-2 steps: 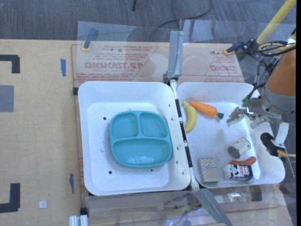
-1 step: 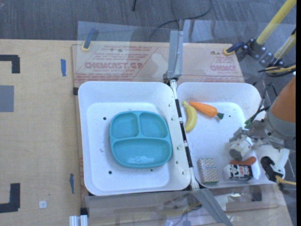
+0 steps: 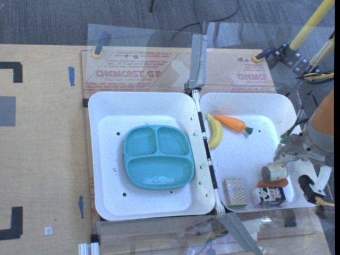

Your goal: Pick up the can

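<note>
Two jaws (image 3: 285,154) hang from the grey wrist at the right edge, low over the right bin (image 3: 239,101), but they blur into the metalwork around them and I cannot tell whether they stand apart or together. Just below them lies the can (image 3: 274,171), a short, pale, dull-metal cylinder tipped on its side with its round open end facing left; nothing shows it clamped between the jaws. Touching its lower side is a small red-orange sausage-shaped piece (image 3: 273,183), and under that a little black-and-white carton (image 3: 271,195) with printed faces. To the left, near the bin's front wall, sits a boxy block (image 3: 235,191) with a speckled, sponge-like top. Farther back lie a smooth plastic carrot (image 3: 231,122), orange with a green stub, and a curved yellow banana (image 3: 215,132) against the dividing wall. Both bins are shallow, glossy white plastic with rounded corners. In the left bin (image 3: 106,110) rests a teal plate (image 3: 158,156), a rounded rectangle moulded into three compartments. Beneath everything the worktop (image 3: 42,142) is pale wood grain, marked with strips of blue and black tape.
</note>
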`<act>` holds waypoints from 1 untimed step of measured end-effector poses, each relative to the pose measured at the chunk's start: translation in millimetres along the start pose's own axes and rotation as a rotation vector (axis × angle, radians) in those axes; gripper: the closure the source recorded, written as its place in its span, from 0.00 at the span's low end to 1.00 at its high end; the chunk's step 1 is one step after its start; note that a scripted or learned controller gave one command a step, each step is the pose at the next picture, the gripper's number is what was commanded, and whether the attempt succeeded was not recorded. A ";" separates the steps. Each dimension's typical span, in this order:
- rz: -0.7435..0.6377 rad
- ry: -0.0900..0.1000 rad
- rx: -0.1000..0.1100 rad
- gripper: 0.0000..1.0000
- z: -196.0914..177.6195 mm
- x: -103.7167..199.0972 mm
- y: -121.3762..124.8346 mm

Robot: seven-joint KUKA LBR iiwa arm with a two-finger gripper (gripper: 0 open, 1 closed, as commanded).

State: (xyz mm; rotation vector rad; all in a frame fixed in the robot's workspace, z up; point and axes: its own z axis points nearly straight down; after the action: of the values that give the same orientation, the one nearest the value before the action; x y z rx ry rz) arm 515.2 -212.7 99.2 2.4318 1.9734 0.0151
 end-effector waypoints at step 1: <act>-0.005 0.005 0.003 0.00 0.1 3.5 0.0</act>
State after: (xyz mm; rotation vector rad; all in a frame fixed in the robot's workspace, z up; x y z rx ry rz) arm 516.0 -209.3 99.1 2.4310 1.9834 0.0177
